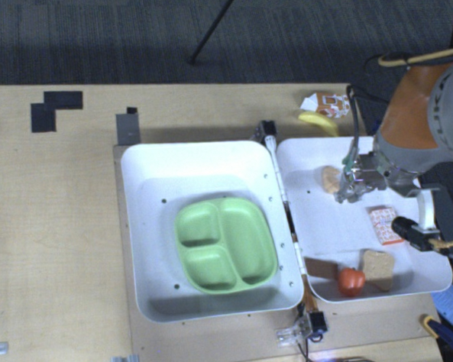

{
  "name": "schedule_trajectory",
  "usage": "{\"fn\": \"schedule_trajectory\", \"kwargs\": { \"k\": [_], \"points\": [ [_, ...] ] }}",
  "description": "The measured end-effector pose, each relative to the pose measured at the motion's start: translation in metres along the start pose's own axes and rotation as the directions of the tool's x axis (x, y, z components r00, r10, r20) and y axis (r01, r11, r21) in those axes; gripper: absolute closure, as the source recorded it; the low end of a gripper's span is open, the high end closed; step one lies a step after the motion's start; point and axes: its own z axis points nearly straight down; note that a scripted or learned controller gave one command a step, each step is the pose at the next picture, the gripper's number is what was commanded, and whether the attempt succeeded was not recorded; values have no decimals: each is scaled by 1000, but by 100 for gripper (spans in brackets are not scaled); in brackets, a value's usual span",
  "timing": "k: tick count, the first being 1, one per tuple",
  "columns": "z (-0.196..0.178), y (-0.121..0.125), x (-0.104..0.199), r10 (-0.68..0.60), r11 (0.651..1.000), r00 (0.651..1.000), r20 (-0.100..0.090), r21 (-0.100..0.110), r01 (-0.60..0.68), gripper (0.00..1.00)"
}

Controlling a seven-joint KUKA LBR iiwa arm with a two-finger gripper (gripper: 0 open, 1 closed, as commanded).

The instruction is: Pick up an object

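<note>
Gripper [349, 189] low in right bin [321, 232], finger spread impossible to tell; beige lump [331, 179] just beside, easily nudged away, not grasped.

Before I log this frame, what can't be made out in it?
- Gripper: too small and blurred in the camera view to tell how its fingers stand, or whether they touch the tan object beside them.
- Tan object: blurred, so it cannot be identified.
- Small card in the right bin: print too small to read.
- Arm: cut off by the right edge.
</note>
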Motion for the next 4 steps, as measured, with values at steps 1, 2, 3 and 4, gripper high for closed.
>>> {"fn": "schedule_trajectory", "kwargs": {
  "k": [1, 2, 3, 4],
  "points": [
    [-6, 54, -48, -1, 1000, 1000, 0, -1, 1, 100],
    [-6, 54, -47, -1, 1000, 1000, 0, 0, 1, 0],
    [83, 39, 5, -2, 1000, 1000, -1, -2, 2, 0],
    [71, 41, 5, -8, 1000, 1000, 0, -6, 8, 100]
  ]
}}
